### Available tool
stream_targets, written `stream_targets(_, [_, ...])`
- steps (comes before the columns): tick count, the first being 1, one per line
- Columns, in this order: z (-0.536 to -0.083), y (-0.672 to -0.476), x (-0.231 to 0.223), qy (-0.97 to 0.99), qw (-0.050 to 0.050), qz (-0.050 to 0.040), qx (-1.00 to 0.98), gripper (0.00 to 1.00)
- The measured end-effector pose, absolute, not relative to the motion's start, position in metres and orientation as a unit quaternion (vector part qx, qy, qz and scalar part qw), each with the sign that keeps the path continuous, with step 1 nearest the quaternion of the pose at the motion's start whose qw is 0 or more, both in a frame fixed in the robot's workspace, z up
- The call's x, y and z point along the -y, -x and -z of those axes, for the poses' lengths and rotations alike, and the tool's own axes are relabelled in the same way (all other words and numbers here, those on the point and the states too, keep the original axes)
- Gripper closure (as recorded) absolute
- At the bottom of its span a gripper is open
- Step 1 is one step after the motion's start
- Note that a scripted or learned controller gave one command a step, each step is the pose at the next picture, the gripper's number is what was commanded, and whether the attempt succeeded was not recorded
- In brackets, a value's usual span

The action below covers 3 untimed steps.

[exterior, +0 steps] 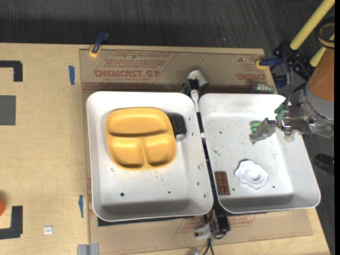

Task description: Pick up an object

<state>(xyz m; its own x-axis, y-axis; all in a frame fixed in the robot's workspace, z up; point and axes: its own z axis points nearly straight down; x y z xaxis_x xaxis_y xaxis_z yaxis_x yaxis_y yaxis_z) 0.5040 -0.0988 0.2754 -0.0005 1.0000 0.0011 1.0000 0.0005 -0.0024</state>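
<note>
Down at the near end of the right bin (297, 195), a small white lumpy object (251, 175) lies beside a little brown block (221, 182) that sits close to the wall shared with the left bin (101, 195). Over in that left bin lies a yellow divided tray (141, 137), with a small dark object (178, 125) touching its right side. From the right the arm reaches in over the far half of the right bin, and its hand (264, 130) hangs above bare white floor, with a bit of green showing near its tip; whether that green belongs to the hand or to something caught in it, and whether the hand is clenched or released, I cannot tell from here. My read is that this is the approach step, nothing plainly lifted yet. The white object looks the nearest candidate, so the next move would call for bringing the hand toward the near end of the bin and setting it squarely over that piece before descending.
</note>
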Motion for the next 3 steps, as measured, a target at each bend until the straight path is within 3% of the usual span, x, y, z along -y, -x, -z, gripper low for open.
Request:
stream_targets(1, [-0.085, -0.485, 0.115, 0.722, -0.001, 0.0004, 0.692, 0.00])
stream_targets(2, [-0.096, -0.486, 0.115, 0.722, -0.003, 0.0018, 0.692, 1.00])
stream_targets(3, [-0.140, -0.497, 0.161, 0.805, -0.001, 0.0000, 0.594, 1.00])
